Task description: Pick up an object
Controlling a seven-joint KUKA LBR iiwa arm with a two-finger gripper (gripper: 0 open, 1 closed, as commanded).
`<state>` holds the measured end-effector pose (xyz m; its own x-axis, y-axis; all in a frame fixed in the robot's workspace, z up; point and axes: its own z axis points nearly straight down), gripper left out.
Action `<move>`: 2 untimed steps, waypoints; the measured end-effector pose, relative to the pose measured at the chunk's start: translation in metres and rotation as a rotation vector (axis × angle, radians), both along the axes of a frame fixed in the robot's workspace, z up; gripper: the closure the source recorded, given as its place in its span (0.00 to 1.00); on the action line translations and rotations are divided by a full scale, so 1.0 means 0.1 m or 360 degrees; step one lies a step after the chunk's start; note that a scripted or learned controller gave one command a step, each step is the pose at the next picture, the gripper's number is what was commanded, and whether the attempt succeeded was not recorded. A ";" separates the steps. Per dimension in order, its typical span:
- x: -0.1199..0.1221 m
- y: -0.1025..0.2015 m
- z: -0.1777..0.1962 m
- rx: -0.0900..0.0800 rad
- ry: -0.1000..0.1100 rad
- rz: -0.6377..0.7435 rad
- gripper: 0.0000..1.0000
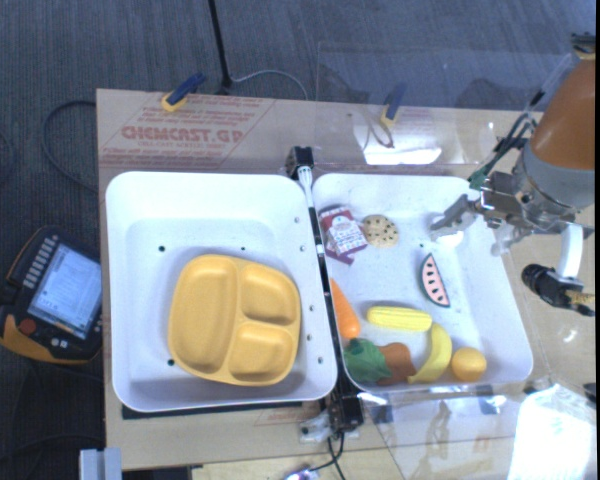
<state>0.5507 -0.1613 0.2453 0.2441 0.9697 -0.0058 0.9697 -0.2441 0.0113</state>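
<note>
Over the right bin's (500,298) far corner the hand (477,218) hangs open, gripping nothing; its arm is cut off. Below lies a red watermelon slice (435,279).

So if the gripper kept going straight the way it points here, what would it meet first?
The gripper sits over the right bin's upper right part and seems to point down and left. It would likely meet the bare bin floor first, between the cookie and the watermelon slice. Depth is hard to judge.

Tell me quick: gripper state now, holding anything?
Gripper: open, holding nothing, above the right bin near its far right side.
</note>
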 end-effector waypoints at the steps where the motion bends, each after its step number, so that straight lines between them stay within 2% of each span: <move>1: -0.24 -0.16 -1.53 0.0015 0.0011 -0.0486 0.00; 2: -0.24 -0.17 -1.43 0.0008 0.0013 -0.0485 1.00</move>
